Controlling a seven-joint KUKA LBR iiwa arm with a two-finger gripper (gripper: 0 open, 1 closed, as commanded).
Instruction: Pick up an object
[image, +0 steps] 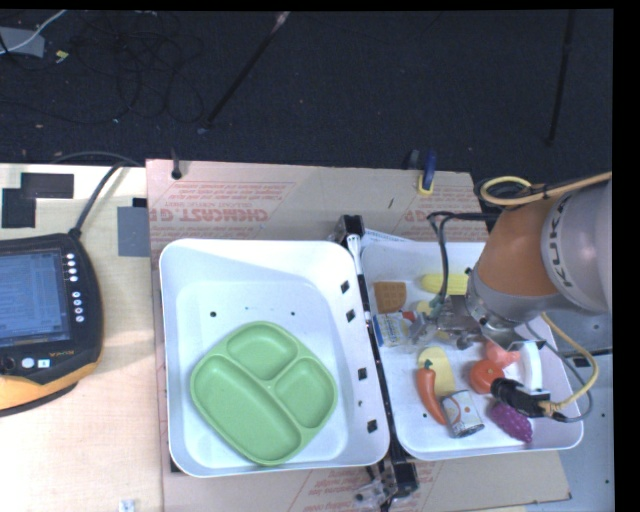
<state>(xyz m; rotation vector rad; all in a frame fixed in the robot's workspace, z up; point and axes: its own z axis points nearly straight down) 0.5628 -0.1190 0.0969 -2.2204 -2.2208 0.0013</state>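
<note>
Everything I could pick lies in the right bin (572, 436). The gripper (446, 328) hangs low over the bin's middle, right among the objects. From this slanted view I cannot tell whether it is apart or together, and I see nothing I could call held. Just below it in the view sits a small yellow piece (438, 362), close against the top of an orange-red chili pepper (431, 392) that points toward the bin's lower wall. Beside the pepper's tip a small metal can (463, 414) lies on its side, with a purple eggplant (511, 423) to the right of it. A red-orange object (488, 372) sits to the right of the yellow piece, and a white object (531, 358) lies just past that; I cannot make out what either one is. To the left of the gripper there is a blue-and-white packet (392, 328), with a brown square piece (390, 295) above it near the bin's left wall. A long yellow item (447, 283) lies above the gripper, partly covered by the arm (520, 255), which comes in from the right. The left bin (200, 270) holds a green divided plate (262, 392) with three compartments, lying flat toward the lower wall. Both bins rest on a cardboard sheet (250, 200), and a teach pendant (40, 310) lies on the bench at the far left.
</note>
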